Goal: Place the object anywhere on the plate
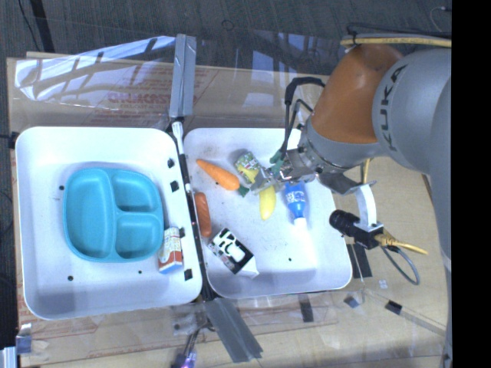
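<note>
Fingers of the gripper point(275, 173) are blurring into the wrist hardware, so I cannot tell whether they are open or closed. Nothing is showing clearly between them.

The gripper is hanging low over the right bin point(330, 276), at its upper middle. It is sitting just beside a yellow banana-like piece point(266, 202) and a green packet point(247, 165); contact with either is unclear.

The candidate objects are all lying in the right bin, none of them on the plate:
- the yellow piece is lying near the bin's middle
- a blue-and-white tube point(296, 203) is lying just to its right
- an orange carrot point(217, 175) is lying to the left of the green packet
- a reddish sausage point(202, 214) is lying along the bin's left wall
- a black-and-white box point(232, 252) is sitting tilted toward the near edge

The blue sectioned plate point(115, 213) is resting in the left bin point(34, 156), well apart from the gripper. A small red-and-white carton point(172, 251) is standing just beside the plate's lower right corner.

The grey arm with its orange band point(349, 98) is reaching in from the right over the counter point(399, 198).
</note>
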You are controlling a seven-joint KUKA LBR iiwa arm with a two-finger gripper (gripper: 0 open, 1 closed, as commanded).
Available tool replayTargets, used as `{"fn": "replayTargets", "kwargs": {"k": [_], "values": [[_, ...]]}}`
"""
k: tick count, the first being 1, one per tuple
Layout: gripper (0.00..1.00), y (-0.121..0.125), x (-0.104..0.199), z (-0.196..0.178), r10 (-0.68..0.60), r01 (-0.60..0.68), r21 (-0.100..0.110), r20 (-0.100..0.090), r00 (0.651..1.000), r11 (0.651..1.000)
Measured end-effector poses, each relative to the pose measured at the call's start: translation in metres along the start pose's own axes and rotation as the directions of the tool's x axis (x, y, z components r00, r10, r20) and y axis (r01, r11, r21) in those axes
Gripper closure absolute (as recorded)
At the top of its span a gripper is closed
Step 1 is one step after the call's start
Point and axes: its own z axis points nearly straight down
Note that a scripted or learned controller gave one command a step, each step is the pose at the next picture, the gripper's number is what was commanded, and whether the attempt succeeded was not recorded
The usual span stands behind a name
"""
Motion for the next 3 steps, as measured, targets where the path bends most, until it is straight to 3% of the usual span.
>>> {"fn": "replayTargets", "kwargs": {"k": [1,2,3], "values": [[1.00,0.047,0.058,0.050,-0.160,0.160,0.005,-0.002,0.987,0.987],[1.00,0.040,0.146,0.023,-0.206,0.206,0.001,0.000,0.978,0.978],[0.00,0.040,0.146,0.023,-0.206,0.206,0.001,0.000,0.979,0.979]]}}
